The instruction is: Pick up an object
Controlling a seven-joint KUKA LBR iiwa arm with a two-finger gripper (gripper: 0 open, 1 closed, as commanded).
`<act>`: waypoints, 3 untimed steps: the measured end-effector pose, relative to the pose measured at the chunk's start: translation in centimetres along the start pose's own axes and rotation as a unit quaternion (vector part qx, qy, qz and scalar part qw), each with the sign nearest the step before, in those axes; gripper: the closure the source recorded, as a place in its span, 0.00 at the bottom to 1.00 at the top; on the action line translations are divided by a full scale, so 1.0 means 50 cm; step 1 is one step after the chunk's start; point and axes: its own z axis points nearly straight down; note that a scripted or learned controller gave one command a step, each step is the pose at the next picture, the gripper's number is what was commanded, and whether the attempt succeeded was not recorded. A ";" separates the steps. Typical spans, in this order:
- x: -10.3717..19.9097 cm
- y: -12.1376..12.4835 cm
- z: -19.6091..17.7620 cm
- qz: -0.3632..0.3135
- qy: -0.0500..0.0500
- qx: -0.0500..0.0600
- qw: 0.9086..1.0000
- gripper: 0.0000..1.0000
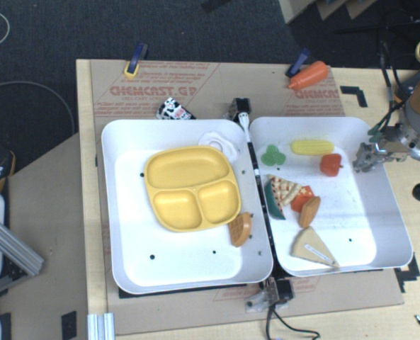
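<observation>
At the near edge of the right bin [397,232] lies a pale cheese wedge [312,248], and beyond it a tan bread piece [309,212] touches a red chunk [302,200] beside a pizza slice [282,188]. In the left bin [117,211] a yellow divided plate [192,188] sits with a brown pastry [241,228] at its near right corner. Farther back in the right bin lie a red pepper [330,164], a green broccoli [273,156] and a yellow corn cob [311,146]. The gripper [369,156] hangs over the right bin's right rim, holding nothing; how wide it stands cannot be told. The board [195,83] behind reads "CHEMCAST GP" in red.
</observation>
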 end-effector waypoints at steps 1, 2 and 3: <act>-0.001 0.004 -0.084 -0.001 0.000 0.000 1.000 1.00; 0.119 0.007 -0.077 -0.003 0.004 0.005 1.000 1.00; 0.212 0.030 -0.093 -0.003 0.002 0.002 1.000 1.00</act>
